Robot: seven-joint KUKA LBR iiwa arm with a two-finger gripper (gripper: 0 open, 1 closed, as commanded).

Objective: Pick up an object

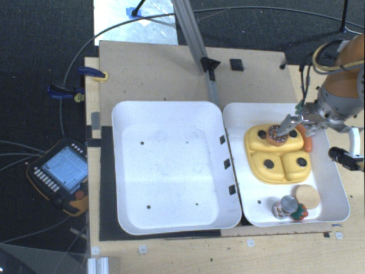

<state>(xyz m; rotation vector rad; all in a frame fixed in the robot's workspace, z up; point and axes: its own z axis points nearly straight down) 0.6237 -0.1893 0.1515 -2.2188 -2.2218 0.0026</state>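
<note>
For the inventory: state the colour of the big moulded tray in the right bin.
Yellow tray, camera view.

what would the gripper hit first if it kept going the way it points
Most likely the small brown ring lying on the yellow tray. The gripper slants down and left from the right, its tip right over that ring. Depth is hard to judge from above, so it may already touch.

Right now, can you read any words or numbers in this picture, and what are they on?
No words or numbers can be read anywhere.
The pendant left of the bench has a lit blue screen, but whatever it shows is too small and blurred to read.
The small jar in the right bin has a patterned side; no label text can be made out.
The yellow tray and the left bin show no visible writing.
</note>
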